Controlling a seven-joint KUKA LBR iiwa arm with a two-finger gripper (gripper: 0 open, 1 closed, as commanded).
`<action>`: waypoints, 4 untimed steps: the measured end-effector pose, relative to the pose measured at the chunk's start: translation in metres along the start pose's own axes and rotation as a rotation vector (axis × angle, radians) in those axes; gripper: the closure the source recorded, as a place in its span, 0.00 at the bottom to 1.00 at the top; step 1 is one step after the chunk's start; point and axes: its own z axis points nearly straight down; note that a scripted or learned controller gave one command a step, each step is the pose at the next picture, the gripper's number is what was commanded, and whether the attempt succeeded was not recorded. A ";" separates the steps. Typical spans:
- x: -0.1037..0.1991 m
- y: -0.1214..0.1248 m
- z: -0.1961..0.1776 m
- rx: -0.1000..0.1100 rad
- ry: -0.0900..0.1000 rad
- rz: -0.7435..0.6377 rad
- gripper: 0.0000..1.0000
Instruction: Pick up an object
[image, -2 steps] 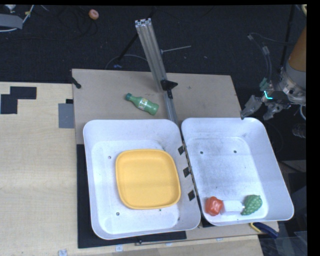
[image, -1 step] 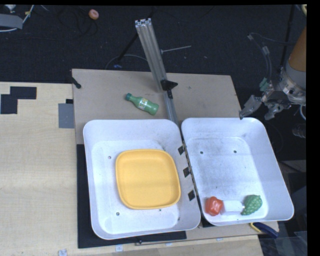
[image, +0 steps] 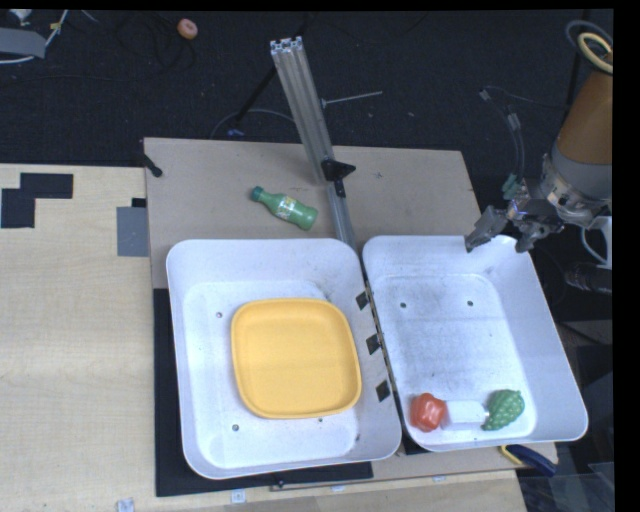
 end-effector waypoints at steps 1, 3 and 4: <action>-0.001 -0.008 0.046 0.000 0.000 0.000 0.00; -0.008 -0.007 0.079 -0.004 -0.001 0.001 1.00; -0.014 -0.003 0.019 -0.008 -0.002 0.003 1.00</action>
